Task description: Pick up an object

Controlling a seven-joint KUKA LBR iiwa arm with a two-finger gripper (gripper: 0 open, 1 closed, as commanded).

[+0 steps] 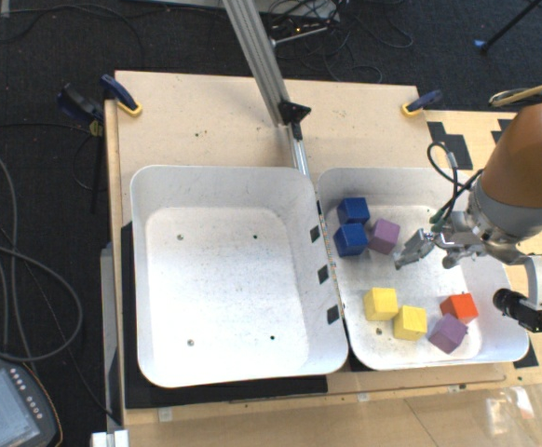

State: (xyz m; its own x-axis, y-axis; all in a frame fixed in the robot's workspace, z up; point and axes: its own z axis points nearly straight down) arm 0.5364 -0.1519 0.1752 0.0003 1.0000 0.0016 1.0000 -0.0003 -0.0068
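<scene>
The right bin (420,182) holds several small cubes. Two blue cubes (351,224) sit near its left wall, with a purple cube (385,236) beside them. Two yellow cubes (394,312) lie lower down, and an orange cube (459,306) and a second purple cube (449,333) rest near the bin's lower right. My gripper (416,248) hangs over the middle of this bin, just right of the upper purple cube, its grey fingers pointing left. Nothing shows between them.
The left bin (159,194) lies beside the right one. A metal pole (257,45) slants down from the top to the seam between the bins. Clamps (122,96) hold the board's back corners. Cables trail on the dark floor to the left.
</scene>
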